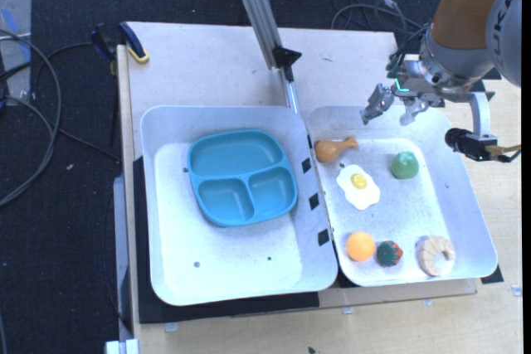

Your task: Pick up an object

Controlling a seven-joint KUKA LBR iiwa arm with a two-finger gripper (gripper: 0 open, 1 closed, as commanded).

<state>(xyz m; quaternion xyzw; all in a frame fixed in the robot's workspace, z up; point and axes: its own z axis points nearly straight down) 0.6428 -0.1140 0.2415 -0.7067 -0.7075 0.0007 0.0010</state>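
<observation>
Hovering hand (pixel 392 107), right bin's (pixel 465 186) far edge

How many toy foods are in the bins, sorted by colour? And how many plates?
Brown: 1, the chicken leg
Green: 1, the green ball
White and yellow: 1, the fried egg
Orange: 1, the orange
Red and green: 1, the dark lump
Beige: 1, the pastry
Blue plates: 1, the divided plate
Total: 7

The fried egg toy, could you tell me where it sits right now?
The fried egg lies in the right bin, near its left-centre, just below the chicken drumstick and left of the green ball.
</observation>
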